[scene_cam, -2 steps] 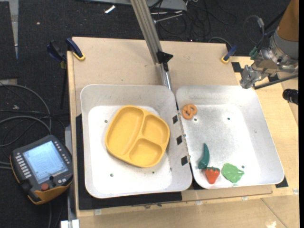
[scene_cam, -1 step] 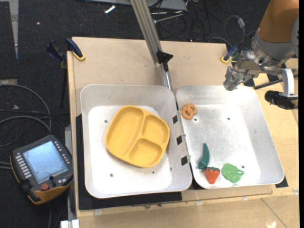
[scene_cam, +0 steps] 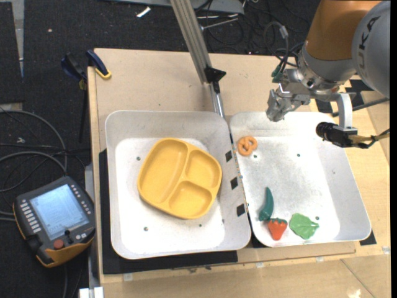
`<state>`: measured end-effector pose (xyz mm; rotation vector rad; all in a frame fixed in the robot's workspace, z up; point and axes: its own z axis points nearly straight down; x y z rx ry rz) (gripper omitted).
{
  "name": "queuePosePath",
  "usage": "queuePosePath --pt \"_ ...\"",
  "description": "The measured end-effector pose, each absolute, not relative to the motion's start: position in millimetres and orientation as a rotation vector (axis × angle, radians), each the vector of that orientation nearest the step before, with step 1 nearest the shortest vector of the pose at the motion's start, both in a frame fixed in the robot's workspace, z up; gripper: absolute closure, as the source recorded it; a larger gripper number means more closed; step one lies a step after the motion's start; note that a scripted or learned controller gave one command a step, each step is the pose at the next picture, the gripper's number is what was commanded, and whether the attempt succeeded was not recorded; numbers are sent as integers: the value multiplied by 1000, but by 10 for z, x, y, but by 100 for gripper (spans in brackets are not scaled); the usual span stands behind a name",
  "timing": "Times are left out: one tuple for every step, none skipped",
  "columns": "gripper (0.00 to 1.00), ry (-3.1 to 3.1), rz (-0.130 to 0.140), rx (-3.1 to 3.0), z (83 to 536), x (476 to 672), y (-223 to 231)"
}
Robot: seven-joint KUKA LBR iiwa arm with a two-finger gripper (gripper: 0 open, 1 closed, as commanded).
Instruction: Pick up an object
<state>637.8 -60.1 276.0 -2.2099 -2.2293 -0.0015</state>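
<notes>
Hanging seemingly apart, fingers sit up-right of the orange pretzel.

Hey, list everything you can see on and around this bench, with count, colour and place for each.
bins: two, white, side by side on the bench
plate: one, yellow, three compartments, in the left bin
pretzel: one, orange, right bin, near its top left corner
pepper: one, dark green, right bin, near the front
strawberry: one, red, right bin, just below the pepper
leaf: one, light green, right bin, right of the strawberry
pendant: one, grey and orange, on the floor left of the bench
clamp: one, blue and yellow, bench's far left corner
arm: one, grey and orange, upper right
tool: one, grey, over the right bin's far edge
</notes>
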Motion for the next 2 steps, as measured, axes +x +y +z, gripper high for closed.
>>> queuePosePath --pt "100 -2229 1 -2210 2587 6299 -10" --pt "100 -2229 1 -2210 2414 6239 528"
